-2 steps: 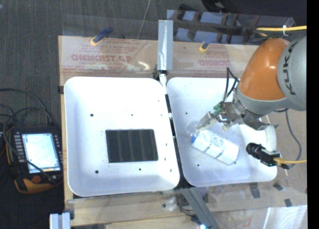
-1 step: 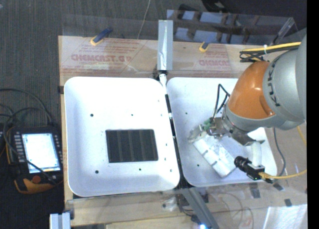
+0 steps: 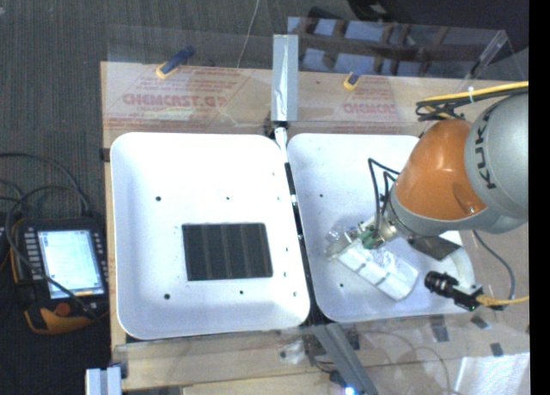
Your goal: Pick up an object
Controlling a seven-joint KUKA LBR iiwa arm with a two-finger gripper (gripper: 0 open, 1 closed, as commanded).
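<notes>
Approach step: we see the end effector (image 3: 371,237) low over the white packet (image 3: 378,270) in the right bin (image 3: 322,179); grip state unclear. Next we'd need a confirmed closure, then lift.

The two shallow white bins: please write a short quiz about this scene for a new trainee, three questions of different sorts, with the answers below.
1. True or false: the dark ribbed rectangular panel lies in the bin on the view's right.
2. Multiple choice: the grey arm with the orange band is above which bin? A) the white bin on the view's left B) the white bin on the view's right C) neither
3. Fill in: close to the arm's wrist lie a white blocky object and a ______ crumpled plastic piece.

Key
1. False; it lies in the left bin.
2. B
3. clear
</notes>
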